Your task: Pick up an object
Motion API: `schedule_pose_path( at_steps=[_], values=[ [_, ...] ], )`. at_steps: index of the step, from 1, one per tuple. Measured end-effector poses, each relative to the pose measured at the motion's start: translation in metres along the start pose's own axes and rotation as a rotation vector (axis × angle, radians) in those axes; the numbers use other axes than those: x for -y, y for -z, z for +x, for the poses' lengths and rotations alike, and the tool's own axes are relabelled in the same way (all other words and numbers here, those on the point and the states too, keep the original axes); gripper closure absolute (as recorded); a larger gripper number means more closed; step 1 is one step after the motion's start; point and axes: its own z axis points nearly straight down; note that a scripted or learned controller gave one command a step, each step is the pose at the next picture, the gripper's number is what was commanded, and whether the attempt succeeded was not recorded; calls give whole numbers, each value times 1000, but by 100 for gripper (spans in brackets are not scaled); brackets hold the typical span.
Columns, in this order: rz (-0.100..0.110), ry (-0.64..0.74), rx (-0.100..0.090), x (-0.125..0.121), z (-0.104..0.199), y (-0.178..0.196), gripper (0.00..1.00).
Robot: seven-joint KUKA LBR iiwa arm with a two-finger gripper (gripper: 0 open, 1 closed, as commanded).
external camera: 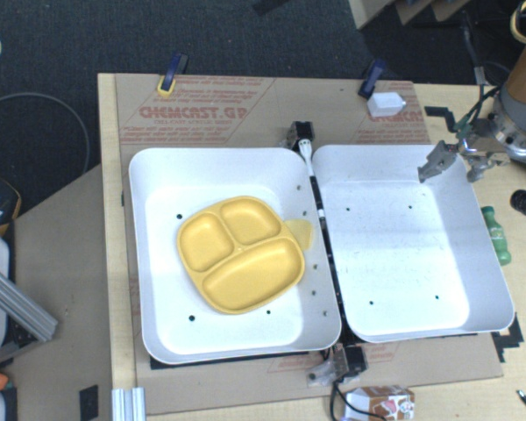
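two shallow white bins sit side by side on a cardboard-topped bench [245, 103]. the left bin [158, 323] holds a yellow divided plate [239, 253] with three compartments, two small ones toward the far side and one long one toward the near side. the plate lies flat, roughly in the middle of that bin and turned at a slant to its walls. a small pale yellow piece [300, 232] pokes out from under or beside the plate's right edge, near the wall shared with the other bin; what it is stays unclear from here. the right bin [473, 314] shows only its white floor with a few dark dots.

the gripper [453, 160] hangs over the far right corner of the right bin, at the end of the arm coming in from the right. its two fingers [432, 166] look spread apart, with nothing between them, and they are well apart from the plate. a green object [497, 235] lies on the bench just outside the right bin's right wall.
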Motion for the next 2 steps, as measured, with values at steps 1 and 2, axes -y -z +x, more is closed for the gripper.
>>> schedule_pose_path(
  at_steps=[1,2],
  values=[
    [-4,8,-3,66,91,76,0],
    [-11,14,-5,134,200,166,0]
  ],
)
